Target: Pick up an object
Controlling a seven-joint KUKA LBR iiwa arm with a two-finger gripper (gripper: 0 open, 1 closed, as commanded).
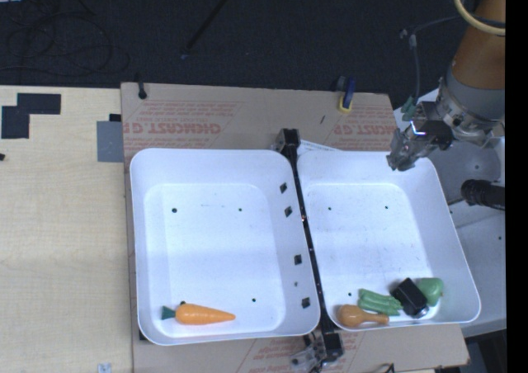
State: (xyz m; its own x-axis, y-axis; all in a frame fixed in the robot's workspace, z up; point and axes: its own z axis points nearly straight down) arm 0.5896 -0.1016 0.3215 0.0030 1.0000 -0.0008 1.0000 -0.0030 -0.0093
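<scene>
An orange toy carrot (204,313) with a green top lies at the front of the left bin (148,198). At the front right corner of the right bin (445,223) sit a tan pear-like piece (360,316), a green pea pod (379,302), a black block (410,296) and a green piece (431,287), close together. My gripper (402,154) hangs over the right bin's far right corner, well away from those objects. Nothing shows between its fingers.
A black divider with clips (299,231) runs between the two bins. Both bins rest on a cardboard sheet (247,115). A blue and yellow clamp (346,95) stands at the sheet's far edge. A black knob (483,192) juts in at the right.
</scene>
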